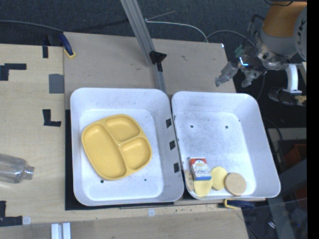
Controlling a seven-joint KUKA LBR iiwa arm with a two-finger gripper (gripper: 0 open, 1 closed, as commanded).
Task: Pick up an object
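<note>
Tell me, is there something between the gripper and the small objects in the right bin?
Nothing visible. The gripper hangs above the right bin's far rim; the small objects lie grouped at its near edge, across bare floor.

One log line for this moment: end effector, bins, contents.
end effector: open, holding nothing, above right bin's far rim | left bin: yellow divided plate | right bin near corner: small carton, yellow piece, tan disc

- The claw (pixel 238 76) hangs above the table (pixel 199 63) beyond the right bin's (pixel 249 133) far rim, fingers spread, nothing between them.
- Right bin, near edge: a small carton (pixel 199 167), a yellow piece (pixel 218 178) and a tan disc (pixel 235 183), bunched together.
- Left bin (pixel 84 183): a yellow divided plate (pixel 116 146).
- A clear bottle (pixel 14 168) lies on the table, far left.
</note>
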